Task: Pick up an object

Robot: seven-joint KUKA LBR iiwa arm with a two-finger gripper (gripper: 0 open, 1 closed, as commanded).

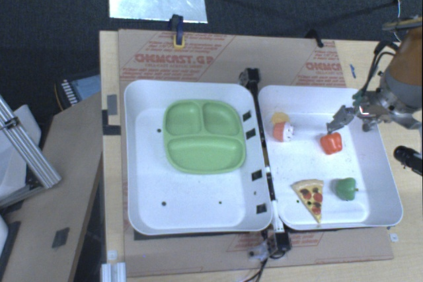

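The right bin (380,162) holds several toys. A red pepper (332,142) lies near its middle right, a green pepper (345,188) sits in front of it, and a pizza slice (310,197) rests near the front left. A small white, red and orange toy (282,128) stands at the bin's left side. My gripper (338,121) reaches in from the right and hangs just above and behind the red pepper, tilted down toward it. I see nothing held in it.
The left bin (142,162) carries a green divided plate (203,137). A black clip strip (259,142) runs along the seam between the two bins. Cardboard (198,53) lies under both bins, and a metal frame (26,148) stands at the far left.
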